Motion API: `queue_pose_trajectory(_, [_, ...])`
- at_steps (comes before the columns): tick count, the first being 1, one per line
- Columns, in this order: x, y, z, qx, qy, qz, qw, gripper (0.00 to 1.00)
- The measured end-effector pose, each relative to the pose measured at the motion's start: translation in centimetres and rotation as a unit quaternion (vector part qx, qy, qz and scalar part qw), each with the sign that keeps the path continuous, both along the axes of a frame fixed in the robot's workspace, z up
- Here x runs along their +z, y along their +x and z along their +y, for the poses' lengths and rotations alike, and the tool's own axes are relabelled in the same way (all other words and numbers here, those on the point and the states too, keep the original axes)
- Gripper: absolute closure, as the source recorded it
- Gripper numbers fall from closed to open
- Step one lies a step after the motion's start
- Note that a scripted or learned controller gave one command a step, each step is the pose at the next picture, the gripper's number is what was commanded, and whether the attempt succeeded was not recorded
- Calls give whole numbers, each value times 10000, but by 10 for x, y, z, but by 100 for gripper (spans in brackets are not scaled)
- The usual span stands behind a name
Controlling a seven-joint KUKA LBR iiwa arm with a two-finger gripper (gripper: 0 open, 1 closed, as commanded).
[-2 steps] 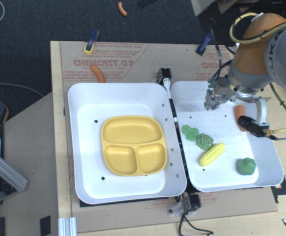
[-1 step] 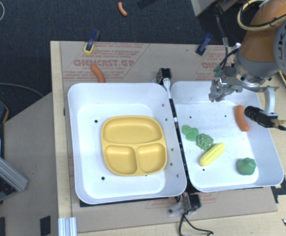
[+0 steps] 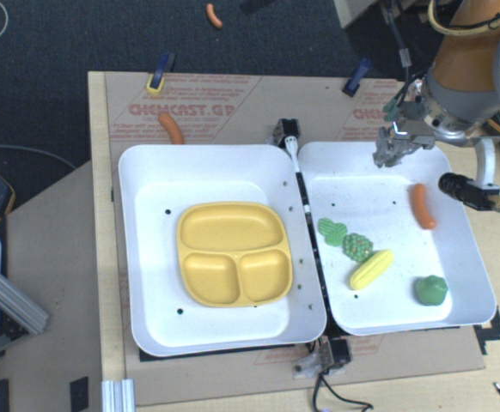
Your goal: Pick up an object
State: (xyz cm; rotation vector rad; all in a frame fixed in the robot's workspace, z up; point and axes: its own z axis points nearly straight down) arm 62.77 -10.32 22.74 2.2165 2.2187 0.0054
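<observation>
The camera view is looking down at a slant on two shallow white bins sitting side by side on the tabletop. The left bin is carrying a yellow divided plate. The right bin is holding the candidates for picking: an orange toy sausage near the far right, two green pieces lying close together beside the dividing wall, a yellow toy corn cob touching the nearer green piece, and a round green toy towards the near right corner.

The arm is reaching in from the right, and its gripper is hanging over the far edge of the right bin, well apart from every object and with nothing between its fingers. Whether the fingers are spread or closed I cannot tell; they are too small and dark against the rim.

In my judgement the approach step is in hand, with no object yet chosen by contact. The next move is calling for the gripper to travel towards the near side of the bin and come down over one item. The sausage is lying nearest and standing clear of its neighbours, so it looks the easier target; the corn and green pieces are crowding each other and could be nudged aside.
</observation>
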Motion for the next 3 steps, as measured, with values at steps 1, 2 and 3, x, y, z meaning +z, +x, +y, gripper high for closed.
queue_pose_trajectory(1, [-1, -9, 61, 27, 21, 44, 10000, 100])
queue_pose_trajectory(2, [9, -27, 112, 19, 18, 48, 10000, 100])
queue_pose_trajectory(3, [-13, -43, 136, 9, 13, 58, 10000, 100])
